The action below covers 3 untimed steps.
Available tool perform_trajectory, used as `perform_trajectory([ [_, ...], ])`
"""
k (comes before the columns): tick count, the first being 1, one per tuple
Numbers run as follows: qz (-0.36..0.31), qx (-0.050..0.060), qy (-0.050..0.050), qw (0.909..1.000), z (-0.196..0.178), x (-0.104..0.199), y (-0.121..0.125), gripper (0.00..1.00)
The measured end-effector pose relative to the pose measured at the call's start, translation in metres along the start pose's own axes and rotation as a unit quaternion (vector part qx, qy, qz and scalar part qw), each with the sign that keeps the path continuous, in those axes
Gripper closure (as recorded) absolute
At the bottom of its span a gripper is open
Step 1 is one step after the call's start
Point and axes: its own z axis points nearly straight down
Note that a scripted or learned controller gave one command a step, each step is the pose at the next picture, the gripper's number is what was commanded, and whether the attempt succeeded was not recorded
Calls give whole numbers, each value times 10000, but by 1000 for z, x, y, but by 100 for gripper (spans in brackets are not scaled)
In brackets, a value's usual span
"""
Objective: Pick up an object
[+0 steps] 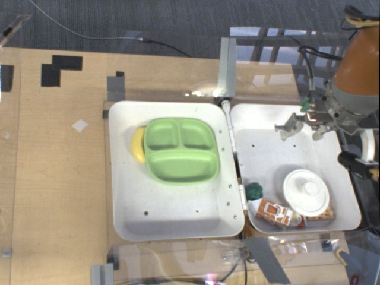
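The grey KUKA arm with its orange band (358,61) is seen reaching in from the right edge of the camera view, its wrist held high in the frame. The two-finger metal gripper (304,127) is pointed leftward and slightly down. Its two fingers (287,127) are spread apart, and nothing is seen between them.

A light wooden bench (53,177) fills the lower part. Behind it lies a dark grey carpet floor (148,8), with a thin cable (71,31) running across it. On the bench, 2 black marks (59,69) sit near the far left edge. The light is soft and even.
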Motion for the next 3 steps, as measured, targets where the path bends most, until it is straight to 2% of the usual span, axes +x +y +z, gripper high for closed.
perform_trajectory([
  [1,230,0,-3,9997,25,-24,-54,0],
  [2,-359,-56,-7,9993,136,19,-67,0],
  [3,-892,-163,-74,9959,141,23,-82,0],
])
